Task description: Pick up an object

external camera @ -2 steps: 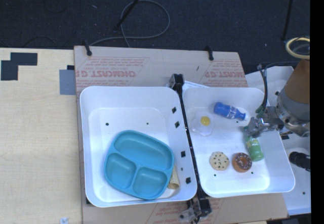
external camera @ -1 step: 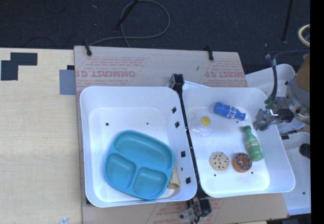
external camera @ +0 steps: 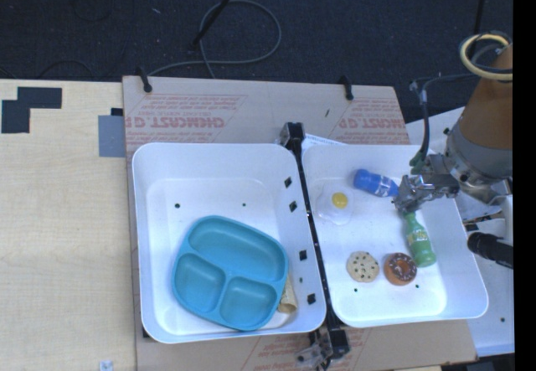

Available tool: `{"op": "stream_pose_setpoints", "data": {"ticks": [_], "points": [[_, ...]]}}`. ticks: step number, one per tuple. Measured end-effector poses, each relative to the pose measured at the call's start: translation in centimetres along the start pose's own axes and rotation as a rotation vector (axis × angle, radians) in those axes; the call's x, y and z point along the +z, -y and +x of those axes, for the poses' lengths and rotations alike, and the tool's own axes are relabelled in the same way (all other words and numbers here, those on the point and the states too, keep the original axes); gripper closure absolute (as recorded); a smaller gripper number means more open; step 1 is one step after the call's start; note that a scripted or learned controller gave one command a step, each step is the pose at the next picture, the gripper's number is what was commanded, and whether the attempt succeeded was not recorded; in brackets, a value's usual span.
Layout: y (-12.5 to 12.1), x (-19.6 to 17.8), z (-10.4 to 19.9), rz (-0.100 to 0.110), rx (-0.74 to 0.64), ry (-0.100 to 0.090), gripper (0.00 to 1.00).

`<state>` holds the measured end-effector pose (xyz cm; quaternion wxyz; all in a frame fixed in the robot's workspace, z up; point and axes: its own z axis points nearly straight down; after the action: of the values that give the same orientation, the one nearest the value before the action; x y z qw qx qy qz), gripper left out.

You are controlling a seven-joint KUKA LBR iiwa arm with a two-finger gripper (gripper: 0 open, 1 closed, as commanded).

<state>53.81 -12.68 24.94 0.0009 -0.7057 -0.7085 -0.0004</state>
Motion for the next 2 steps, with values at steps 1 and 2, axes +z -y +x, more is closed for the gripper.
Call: {"op": "stream_pose_setpoints", "data": {"ticks": [1, 2], "points": [[-2.2, 1.2, 4.7, 0.002, 0.000, 0.000, 1.00], [-2.9, 2.2, 9.6, 0.004, 0.001, -0.001, 1.00]]}}
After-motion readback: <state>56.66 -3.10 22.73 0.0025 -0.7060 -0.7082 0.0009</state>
